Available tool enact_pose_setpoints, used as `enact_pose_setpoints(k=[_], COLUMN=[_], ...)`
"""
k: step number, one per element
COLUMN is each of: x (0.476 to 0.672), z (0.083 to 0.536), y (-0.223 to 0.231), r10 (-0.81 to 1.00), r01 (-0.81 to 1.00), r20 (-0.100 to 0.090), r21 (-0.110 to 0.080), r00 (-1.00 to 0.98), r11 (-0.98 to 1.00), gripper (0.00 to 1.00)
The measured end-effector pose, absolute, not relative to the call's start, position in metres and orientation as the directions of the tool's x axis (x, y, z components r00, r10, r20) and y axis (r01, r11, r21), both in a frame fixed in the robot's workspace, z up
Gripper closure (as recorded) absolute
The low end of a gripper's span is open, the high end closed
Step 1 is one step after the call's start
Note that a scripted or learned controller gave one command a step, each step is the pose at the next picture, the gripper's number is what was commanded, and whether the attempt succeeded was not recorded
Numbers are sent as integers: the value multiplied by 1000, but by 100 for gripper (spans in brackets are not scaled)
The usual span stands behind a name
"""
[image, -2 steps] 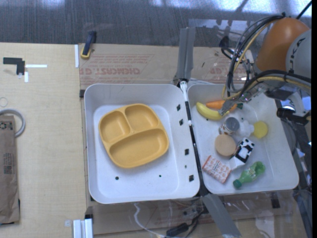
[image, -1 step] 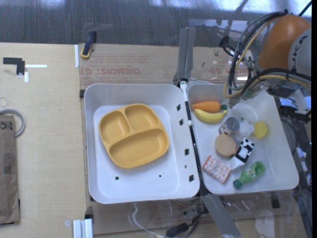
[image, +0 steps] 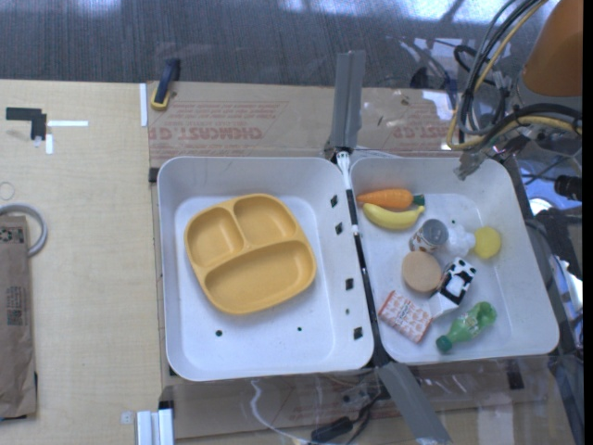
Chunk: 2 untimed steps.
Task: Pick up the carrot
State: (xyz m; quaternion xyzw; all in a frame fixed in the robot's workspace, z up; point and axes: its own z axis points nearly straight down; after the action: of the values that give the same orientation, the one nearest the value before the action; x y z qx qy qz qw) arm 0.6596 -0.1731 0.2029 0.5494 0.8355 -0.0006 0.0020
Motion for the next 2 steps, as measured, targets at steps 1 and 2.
enact_pose_setpoints(k=[1,2], x=[620,622], z=[136,186], y=[-185,-136], r10=[834,948], r01=[834,948], r20=[-2,-2], r21=[0,1], r00=[-551,-319], r11=[551,319], gripper=[100,100])
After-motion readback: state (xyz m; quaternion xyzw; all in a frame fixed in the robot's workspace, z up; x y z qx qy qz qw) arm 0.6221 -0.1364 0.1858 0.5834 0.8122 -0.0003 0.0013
